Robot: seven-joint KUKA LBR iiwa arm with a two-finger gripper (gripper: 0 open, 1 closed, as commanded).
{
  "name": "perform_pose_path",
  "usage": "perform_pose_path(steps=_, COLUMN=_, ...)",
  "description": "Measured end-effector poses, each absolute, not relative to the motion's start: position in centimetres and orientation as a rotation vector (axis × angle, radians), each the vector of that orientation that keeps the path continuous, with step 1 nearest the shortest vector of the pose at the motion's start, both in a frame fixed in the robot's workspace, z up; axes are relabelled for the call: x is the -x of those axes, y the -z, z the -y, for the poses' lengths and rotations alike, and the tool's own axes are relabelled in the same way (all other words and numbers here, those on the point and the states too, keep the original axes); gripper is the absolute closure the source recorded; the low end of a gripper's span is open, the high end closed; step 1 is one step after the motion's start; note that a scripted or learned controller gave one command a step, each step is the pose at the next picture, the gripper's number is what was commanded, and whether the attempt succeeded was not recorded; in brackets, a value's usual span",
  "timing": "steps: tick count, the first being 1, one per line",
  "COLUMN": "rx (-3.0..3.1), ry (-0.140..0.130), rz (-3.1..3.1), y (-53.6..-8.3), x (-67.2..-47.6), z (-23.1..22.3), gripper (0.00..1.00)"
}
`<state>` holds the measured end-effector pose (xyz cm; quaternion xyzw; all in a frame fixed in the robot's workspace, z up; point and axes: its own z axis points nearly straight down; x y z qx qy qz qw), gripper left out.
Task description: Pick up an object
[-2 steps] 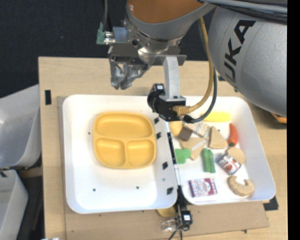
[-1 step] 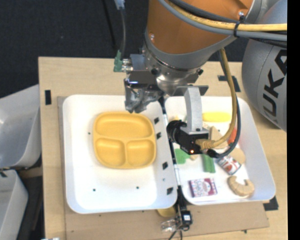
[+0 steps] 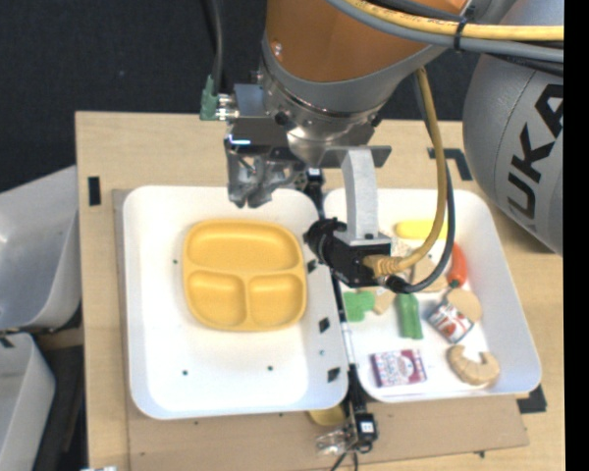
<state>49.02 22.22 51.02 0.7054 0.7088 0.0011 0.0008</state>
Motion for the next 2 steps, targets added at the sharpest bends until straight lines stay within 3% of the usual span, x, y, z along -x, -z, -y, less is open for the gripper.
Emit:
perform_pose_path(steps=1, rx=-2.220, ry=0.003, rz=-2.222, y=-49.4, x=-49.0, z=-21.6, gripper=1.00)
perform_pose_path(steps=2, rx=-2.227, ry=0.007, rz=-2.216, y=-44.7, x=-49.0, z=-14.8, gripper=1.00)
